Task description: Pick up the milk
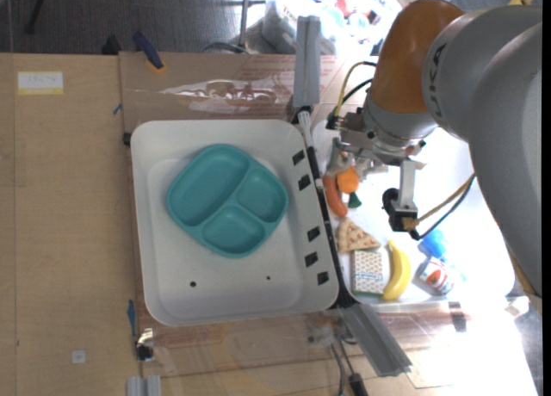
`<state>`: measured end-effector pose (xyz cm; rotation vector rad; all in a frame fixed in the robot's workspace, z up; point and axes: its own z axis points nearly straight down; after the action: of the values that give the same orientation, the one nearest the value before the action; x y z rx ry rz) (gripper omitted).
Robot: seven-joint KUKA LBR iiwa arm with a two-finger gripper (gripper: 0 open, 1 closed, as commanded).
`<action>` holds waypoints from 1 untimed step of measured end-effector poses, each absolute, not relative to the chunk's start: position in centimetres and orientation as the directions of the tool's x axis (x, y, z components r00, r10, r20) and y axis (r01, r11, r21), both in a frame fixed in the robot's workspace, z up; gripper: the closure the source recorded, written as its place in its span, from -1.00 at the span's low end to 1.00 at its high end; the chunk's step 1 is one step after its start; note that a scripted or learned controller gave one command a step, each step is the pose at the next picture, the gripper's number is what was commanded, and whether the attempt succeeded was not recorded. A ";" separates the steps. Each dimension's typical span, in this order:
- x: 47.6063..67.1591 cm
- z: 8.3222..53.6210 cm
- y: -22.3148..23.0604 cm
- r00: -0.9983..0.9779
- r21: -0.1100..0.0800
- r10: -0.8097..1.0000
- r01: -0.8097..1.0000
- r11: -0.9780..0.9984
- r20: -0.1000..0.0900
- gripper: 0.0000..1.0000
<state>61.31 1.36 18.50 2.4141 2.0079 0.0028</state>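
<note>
Two shallow white bins sit side by side on the wooden bench. The left white bin (172, 295), centre-left of the frame, holds a teal plastic plate with three compartments (227, 199). The right white bin (482, 252), right of centre and partly covered by the grey arm with its orange band (413, 37), holds an orange carrot-shaped toy (335, 195), a small round orange fruit (348, 181), a triangular pizza-slice toy (355, 237), a small patterned rectangular carton (368, 271), a yellow banana (397, 271) and a white milk bottle with a blue cap and red label (434, 266). The gripper (368, 157) hangs over the bin's upper left part, just above the orange fruit; whether its jaws are open or closed cannot be told. The milk bottle lies at the lower right of the bin, well apart from the gripper, right of the banana.
</note>
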 end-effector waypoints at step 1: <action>56.9 18.5 8.1 0.182 -0.004 0.983 0.983 -0.182 0.001 1.00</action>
<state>56.86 8.11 18.49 2.4175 2.0117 -0.0032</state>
